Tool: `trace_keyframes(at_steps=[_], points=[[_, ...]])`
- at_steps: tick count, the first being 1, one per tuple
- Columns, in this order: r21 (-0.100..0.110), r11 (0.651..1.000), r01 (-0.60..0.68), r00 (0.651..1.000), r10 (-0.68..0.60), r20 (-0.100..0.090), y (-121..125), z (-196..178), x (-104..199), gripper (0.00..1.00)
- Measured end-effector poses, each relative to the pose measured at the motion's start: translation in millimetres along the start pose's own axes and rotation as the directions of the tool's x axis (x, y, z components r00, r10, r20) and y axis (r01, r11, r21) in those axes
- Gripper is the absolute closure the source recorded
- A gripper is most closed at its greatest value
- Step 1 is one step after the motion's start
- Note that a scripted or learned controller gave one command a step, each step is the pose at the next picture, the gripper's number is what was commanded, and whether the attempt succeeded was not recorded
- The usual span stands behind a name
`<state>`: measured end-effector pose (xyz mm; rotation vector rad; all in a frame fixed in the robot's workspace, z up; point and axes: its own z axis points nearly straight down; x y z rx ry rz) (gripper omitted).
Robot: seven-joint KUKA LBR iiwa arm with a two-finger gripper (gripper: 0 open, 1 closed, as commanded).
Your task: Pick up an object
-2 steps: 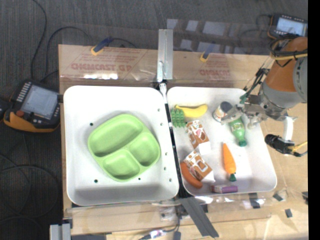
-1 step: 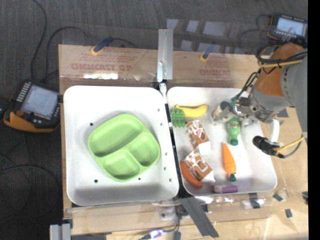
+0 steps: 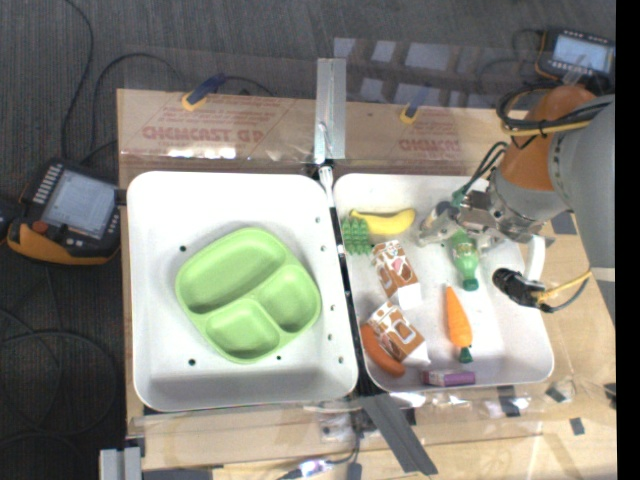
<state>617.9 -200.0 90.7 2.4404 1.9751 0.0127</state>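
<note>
My gripper (image 3: pixel 460 230) hangs low over the back of the right bin (image 3: pixel 520 343), at the end of the grey arm with its orange band. Its fingers stand open and apart, one finger (image 3: pixel 432 230) to the left and the other to the right of the top of a small green bottle (image 3: pixel 466 266). The bottle lies on the bin floor and nothing is lifted. An orange carrot (image 3: pixel 458 320) lies just in front of the bottle. A yellow banana (image 3: pixel 383 221) lies to the gripper's left.
The right bin also holds a green spiky toy (image 3: pixel 355 234), two brown-and-white cartons (image 3: pixel 395 268) (image 3: pixel 398 330), a reddish sausage (image 3: pixel 381 354) and a purple marker (image 3: pixel 447 377). A green divided plate (image 3: pixel 250 293) lies in the left bin (image 3: pixel 160 208). A cable (image 3: pixel 525 288) hangs beside the wrist.
</note>
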Motion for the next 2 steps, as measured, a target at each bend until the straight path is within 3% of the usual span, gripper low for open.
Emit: trace_keyframes(at_steps=[1,2], points=[[-0.002,1.0,0.003,1.0,-0.003,0.004,0,-7,0,1.0],[0.011,0.998,0.06,0.998,-0.06,0.004,-48,-114,26,1.0]])
